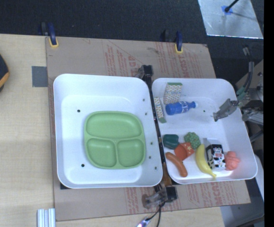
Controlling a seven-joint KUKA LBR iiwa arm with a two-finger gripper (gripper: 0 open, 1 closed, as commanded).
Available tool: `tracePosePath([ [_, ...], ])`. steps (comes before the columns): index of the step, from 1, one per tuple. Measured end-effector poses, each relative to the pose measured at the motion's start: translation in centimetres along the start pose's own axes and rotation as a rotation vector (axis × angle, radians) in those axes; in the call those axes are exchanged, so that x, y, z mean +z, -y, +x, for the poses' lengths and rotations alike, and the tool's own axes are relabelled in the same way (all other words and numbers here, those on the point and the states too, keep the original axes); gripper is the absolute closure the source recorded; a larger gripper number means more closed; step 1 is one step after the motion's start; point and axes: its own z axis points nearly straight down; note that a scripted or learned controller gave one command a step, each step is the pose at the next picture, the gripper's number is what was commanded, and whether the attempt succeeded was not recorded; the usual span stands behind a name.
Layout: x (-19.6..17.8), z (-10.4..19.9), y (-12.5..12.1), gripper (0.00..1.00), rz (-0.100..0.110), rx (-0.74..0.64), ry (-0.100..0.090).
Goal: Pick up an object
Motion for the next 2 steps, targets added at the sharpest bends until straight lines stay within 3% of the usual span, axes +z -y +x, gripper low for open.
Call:
tracePosePath([
  [1, 15.9, 6.1, -0.1, 0.0, -0.004, -0.002, -0.002],
  [2, 17.9, 3.0, -4.6, 0.0, -0.027, -0.003, -0.005],
])
